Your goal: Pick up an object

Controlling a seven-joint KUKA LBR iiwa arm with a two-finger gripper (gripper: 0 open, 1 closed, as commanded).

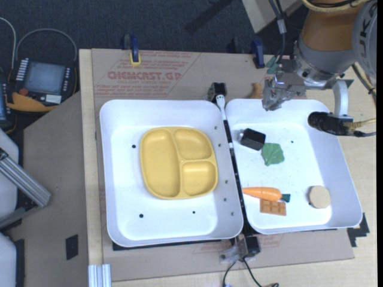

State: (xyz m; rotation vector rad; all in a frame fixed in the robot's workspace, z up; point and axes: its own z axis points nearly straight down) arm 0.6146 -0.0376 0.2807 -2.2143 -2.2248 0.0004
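My gripper hangs over the far edge of the right bin, with nothing visible between its fingers. Below it in that bin lie a small black block and a green leaf-shaped piece. Nearer the front are an orange carrot, a brown waffle-like square and a round tan cookie. A yellow divided plate sits in the middle of the left bin.
The two bins meet at a black-hinged ridge. A black cylindrical fitting juts in over the right bin's far right rim. Blue clamps hold the cardboard base at the back. A teach pendant rests off the bench at left.
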